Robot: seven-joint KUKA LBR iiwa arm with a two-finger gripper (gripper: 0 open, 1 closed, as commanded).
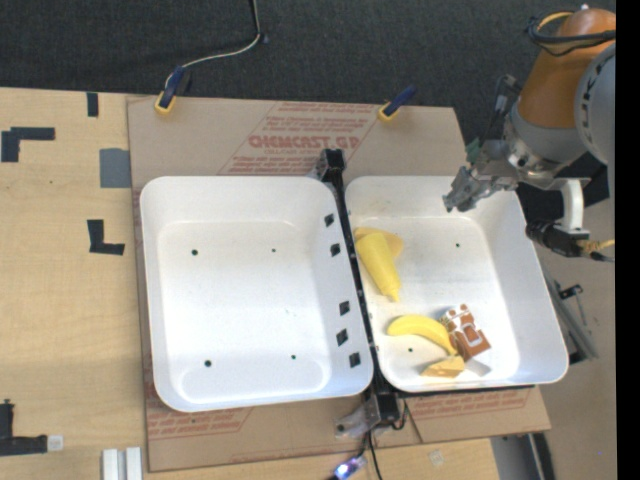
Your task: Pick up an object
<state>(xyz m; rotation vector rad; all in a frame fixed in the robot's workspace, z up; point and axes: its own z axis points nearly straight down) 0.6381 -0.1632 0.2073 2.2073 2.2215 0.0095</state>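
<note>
Two shallow white bins sit side by side on a cardboard sheet (300, 138) laid over the wooden tabletop (60, 268). Nearest the camera, in the front corner of the right bin (520, 298), lie a pale wedge-shaped scrap (445, 368), a brown and white block (467, 332) just beside it, and a yellow banana (420, 332) touching or almost touching that block on its left. A little farther back, close to the divider between the bins, a yellow cone-like piece (380, 260) lies with its narrow end toward the camera. The left bin (240, 288) shows only its white floor with a few dark dots.

Farther still, the claw (462, 198) hangs over the back right part of the right bin, well apart from all the objects, with nothing visibly between its fingers; whether they are spread or closed cannot be told at this size. Behind it the grey arm (565, 88) with its orange band rises at the right. At the far edge of the cardboard, two clamps (170, 96) with yellow and blue grips hold it, and a thin cable (250, 18) runs across the dark floor.
</note>
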